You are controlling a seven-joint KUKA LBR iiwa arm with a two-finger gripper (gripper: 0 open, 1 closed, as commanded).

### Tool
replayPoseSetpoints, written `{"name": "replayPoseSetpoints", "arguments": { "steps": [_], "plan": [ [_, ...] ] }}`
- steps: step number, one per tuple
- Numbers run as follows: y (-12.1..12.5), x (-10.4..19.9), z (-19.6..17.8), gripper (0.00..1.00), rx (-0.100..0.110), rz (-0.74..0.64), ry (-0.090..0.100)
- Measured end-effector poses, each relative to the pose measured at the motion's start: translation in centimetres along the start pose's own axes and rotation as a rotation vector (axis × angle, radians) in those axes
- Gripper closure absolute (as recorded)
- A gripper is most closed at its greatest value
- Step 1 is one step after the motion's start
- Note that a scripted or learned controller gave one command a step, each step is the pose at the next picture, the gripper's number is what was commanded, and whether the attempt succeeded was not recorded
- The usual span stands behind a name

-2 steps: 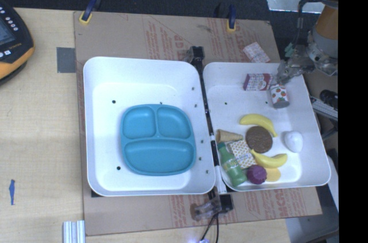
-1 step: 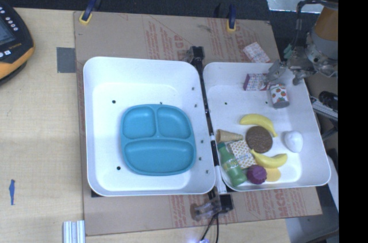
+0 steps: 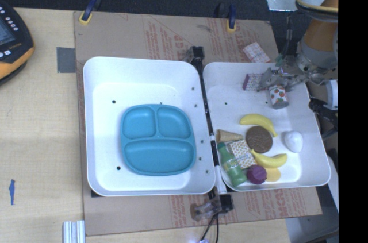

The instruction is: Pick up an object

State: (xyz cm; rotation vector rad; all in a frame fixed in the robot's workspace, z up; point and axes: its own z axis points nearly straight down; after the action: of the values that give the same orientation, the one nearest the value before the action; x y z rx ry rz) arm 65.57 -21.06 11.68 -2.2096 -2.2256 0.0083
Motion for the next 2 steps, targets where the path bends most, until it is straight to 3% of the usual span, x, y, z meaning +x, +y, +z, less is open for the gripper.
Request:
{"name": "replayPoseSetpoints", "arguments": {
  "steps": [1, 2],
  "plan": [
    [0.22, -0.15, -1.64, 1.0, -0.008, -0.003, -0.004],
    [0.15, -0.11, -1.46, 0.0, -0.004, -0.004, -0.003]
  ]
}}
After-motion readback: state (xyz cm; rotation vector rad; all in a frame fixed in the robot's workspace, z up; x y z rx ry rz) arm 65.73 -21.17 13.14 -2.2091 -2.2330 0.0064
